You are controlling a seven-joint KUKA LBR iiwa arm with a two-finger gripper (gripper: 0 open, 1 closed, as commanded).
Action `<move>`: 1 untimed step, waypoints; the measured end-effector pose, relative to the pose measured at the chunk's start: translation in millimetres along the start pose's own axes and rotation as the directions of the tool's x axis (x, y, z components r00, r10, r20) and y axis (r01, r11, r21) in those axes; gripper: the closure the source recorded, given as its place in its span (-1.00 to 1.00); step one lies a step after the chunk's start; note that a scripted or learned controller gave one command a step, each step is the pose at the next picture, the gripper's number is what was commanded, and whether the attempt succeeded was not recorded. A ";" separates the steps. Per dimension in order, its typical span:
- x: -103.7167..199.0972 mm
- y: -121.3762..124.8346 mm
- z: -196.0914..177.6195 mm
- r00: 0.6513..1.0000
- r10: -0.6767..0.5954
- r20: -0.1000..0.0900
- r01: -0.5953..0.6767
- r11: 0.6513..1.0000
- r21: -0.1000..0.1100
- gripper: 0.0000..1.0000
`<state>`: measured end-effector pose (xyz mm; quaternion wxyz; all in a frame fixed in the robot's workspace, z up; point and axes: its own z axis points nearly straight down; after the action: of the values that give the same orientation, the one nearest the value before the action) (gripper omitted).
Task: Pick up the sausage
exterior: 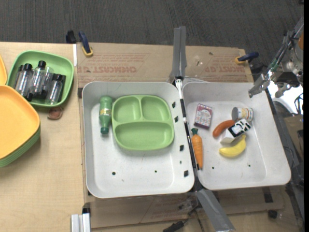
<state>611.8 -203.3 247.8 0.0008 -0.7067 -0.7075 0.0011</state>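
Observation:
The sausage [222,127], orange-red and slightly curved, lies in the right bin [270,175] near its middle. Its right end touches a black-and-white object [239,128]. A yellow banana [233,149] lies just below it, and a small jar [243,113] lies on its side just above. My gripper [261,82] hangs over the right bin's far right corner, up and to the right of the sausage and well apart from it. Nothing shows in its grasp.
A pink card box [203,115] and a carrot [197,149] lie at the right bin's left side. The left bin [96,173] holds a green divided plate [142,121] and a green bottle [105,113]. A green tray of bottles [41,79] and orange plates [17,124] sit far left.

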 end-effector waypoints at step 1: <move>-0.2 0.3 -8.3 1.000 -0.003 0.001 0.003 1.000 0.001 1.00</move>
<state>612.1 -203.6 256.1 0.0007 -0.7057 -0.7085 0.0019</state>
